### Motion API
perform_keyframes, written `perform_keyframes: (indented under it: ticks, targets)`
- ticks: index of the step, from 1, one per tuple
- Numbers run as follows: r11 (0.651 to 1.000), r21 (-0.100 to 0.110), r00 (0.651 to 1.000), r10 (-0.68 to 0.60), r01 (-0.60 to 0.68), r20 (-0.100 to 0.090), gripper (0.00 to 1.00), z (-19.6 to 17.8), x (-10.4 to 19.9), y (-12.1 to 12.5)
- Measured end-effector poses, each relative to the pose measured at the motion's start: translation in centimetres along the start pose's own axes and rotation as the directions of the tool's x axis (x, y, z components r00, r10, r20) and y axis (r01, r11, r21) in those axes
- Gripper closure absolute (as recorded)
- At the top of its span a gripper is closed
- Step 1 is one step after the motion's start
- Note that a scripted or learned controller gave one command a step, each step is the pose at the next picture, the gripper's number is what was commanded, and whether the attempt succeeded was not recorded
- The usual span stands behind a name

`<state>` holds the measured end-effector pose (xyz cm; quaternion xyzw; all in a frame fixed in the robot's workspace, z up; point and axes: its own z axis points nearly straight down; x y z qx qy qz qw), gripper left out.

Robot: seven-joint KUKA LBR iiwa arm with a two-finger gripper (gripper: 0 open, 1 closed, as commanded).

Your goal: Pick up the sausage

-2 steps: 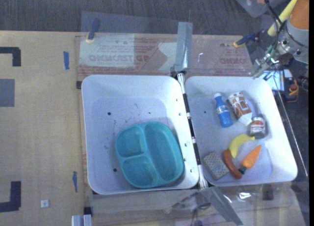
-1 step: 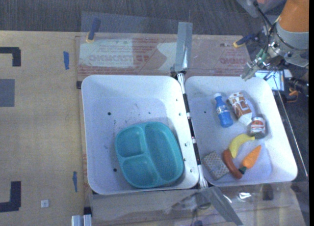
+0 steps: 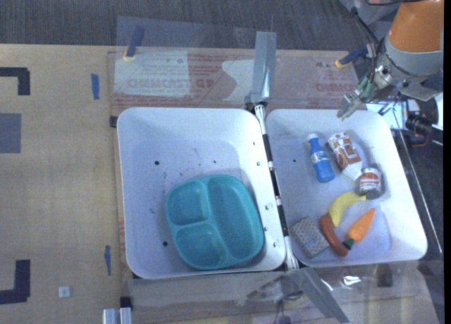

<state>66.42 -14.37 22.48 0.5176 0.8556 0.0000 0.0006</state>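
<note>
The sausage is a short reddish-brown link lying at the front of the right bin, between a grey sponge and an orange carrot. My gripper hangs at the bin's far right corner, above the rim and well away from the sausage. Nothing shows between its fingers.
The right bin also holds a blue bottle, a brown-and-white carton, a small can and a yellow banana. A teal divided plate lies in the left bin. A metal divider stands behind the bins.
</note>
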Motion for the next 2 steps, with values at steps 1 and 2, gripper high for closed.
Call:
perform_keyframes:
  ticks: [1, 2]
  targets:
    - [0.993, -0.004, 0.993, -0.114, 0.114, 0.006, 1.00, -4.3, -3.3, -4.0]
    - [0.979, -0.002, 0.979, -0.203, 0.203, 0.001, 1.00, -0.9, -2.6, -3.0]
